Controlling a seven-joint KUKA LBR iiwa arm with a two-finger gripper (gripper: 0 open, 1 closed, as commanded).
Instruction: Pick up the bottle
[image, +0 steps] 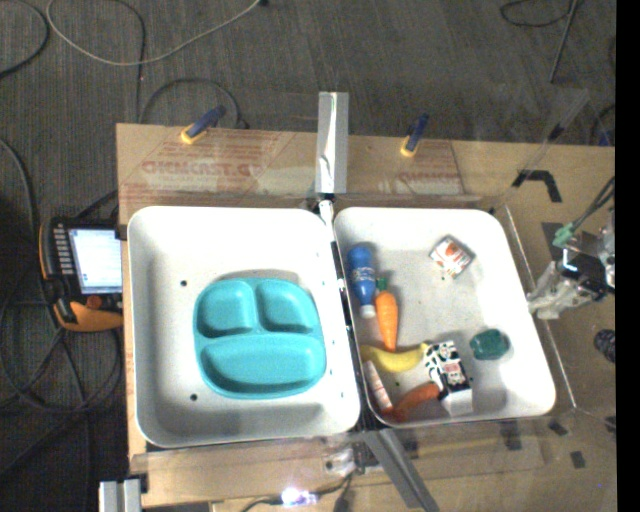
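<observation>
Robotics lab: cables over carpet, clamped cardboard bench, teach pendant, two white bins.

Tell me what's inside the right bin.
The right bin holds a blue bottle, carrot, banana, teal round object, small cartons. Whatever lies beneath them is covered.

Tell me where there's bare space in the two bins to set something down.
In the right bin, the middle is bare, between the small can, the carrot and the green object. Its left edge and near corner are crowded: bottle, banana, carton. In the left bin, the teal tray leaves only a bare rim strip around it.
</observation>
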